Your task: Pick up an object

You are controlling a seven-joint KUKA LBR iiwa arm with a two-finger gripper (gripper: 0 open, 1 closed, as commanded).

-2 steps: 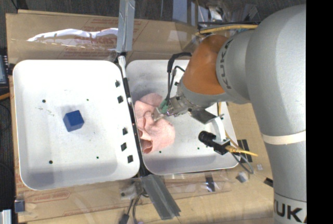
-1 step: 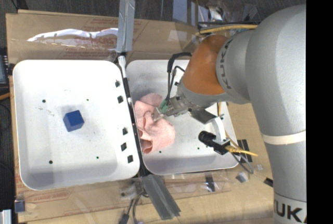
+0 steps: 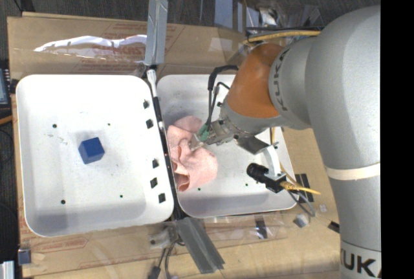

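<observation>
A crumpled pink cloth (image 3: 191,156) lies against the left wall of the right bin (image 3: 226,203). My gripper (image 3: 199,139) is down on the cloth's upper middle, its tips pressed into the folds; the fabric bunches around them. A small blue cube (image 3: 91,149) sits alone in the left bin (image 3: 39,213), far from the gripper. The orange band and grey arm cover the right bin's upper right part.
A grey divider with black clips (image 3: 155,142) runs between the two bins. Cardboard (image 3: 77,32) lies under and behind the bins. The arm's bulk fills the right side of the view.
</observation>
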